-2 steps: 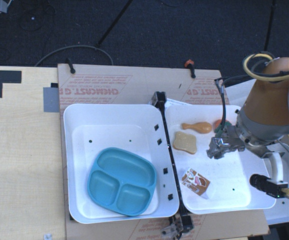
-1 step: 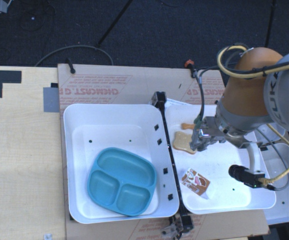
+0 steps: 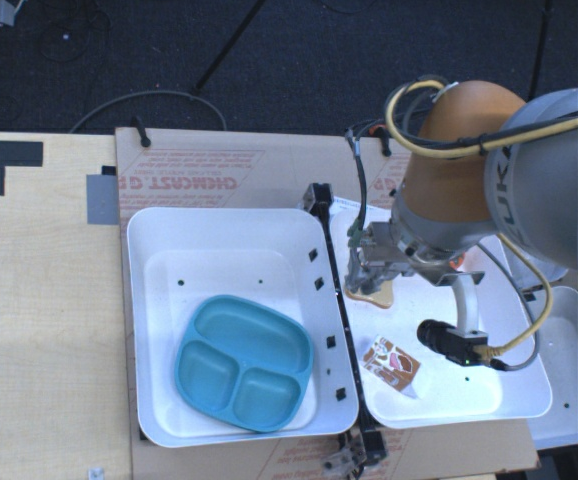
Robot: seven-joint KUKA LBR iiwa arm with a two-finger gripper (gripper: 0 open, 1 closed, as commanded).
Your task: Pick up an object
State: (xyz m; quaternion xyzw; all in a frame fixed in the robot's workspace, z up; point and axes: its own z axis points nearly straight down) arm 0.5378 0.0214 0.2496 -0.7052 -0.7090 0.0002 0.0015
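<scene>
Jaws of a grey-and-orange KUKA arm (image 3: 469, 168) hang low over the right-hand bin (image 3: 449, 400), one of two white bins on the worktop (image 3: 39, 318). They are poised at a small tan piece (image 3: 377, 296) lying flat on the bin floor near the wall that divides the two bins. The wrist hides the upper part of the piece. Whether the jaws are released or clenched cannot be told from this angle, and nothing is seen to be held.

Lower in the same bin lies a small brown-and-white packet (image 3: 391, 363), apart from the tan piece and away from the walls. The left-hand bin (image 3: 169, 258) holds a blue sectioned plate (image 3: 244, 363), which lies flat and takes up much of the floor.

The tan piece looks thin and light, perhaps soft like foam or a toy slice of food, though its material cannot be made out. Lying flat, it offers little height to grip. The likeliest hold is across its narrow width, with the jaws coming straight down on either side and closing close to the floor. The nearby wall may leave scant room on that side.

The packet appears light and glossy, so it would probably slip or buckle, and pinching it across its short sides looks safest. The plate seems stiff and smooth and too broad to span, leaving only its rim or a divider rib as a hold.
</scene>
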